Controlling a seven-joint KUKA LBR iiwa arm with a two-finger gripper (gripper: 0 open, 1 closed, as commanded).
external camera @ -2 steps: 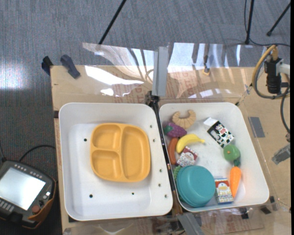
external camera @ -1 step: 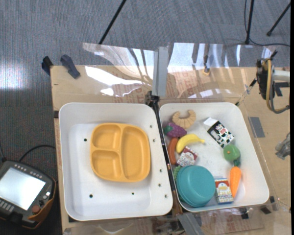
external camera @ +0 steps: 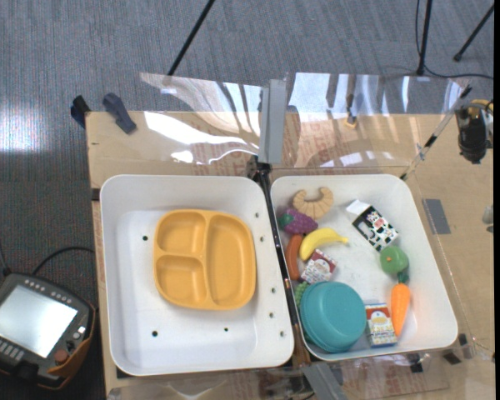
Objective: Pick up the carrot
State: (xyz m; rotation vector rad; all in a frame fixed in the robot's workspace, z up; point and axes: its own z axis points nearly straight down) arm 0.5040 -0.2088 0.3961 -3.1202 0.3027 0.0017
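Beside the teal bowl (external camera: 333, 315), on the side toward the bench's right edge, the carrot (external camera: 399, 305) lies in the right bin (external camera: 425, 223), its green top pointing away from the camera and its orange tip toward the bin's near rim. A small carton (external camera: 380, 324) sits between bowl and carrot, just beside both, so a grasp from that side looks crowded; the carrot's far flank, facing the bin wall, seems the freer one. Beyond the carrot's leafy end rests a green apple-like fruit (external camera: 393, 262), near but apart.

Further from the bowl are a banana (external camera: 321, 241), a bunch of grapes (external camera: 297, 220), a croissant (external camera: 312, 200) and a black-and-white milk carton (external camera: 374, 226), all loose, probably tipped in as clutter to test picking.

Left of the bowl, across the divider, the left bin (external camera: 117, 215) holds a yellow plate (external camera: 205, 258) with 3 compartments, lying flat.

I cannot tell the gripper's state. Both bins rest on a plywood bench (external camera: 108, 152) with a clear screen behind, over grey carpet; tripod legs stand beyond, and a teach pendant (external camera: 35, 323) lies on the floor, well left of the bowl.
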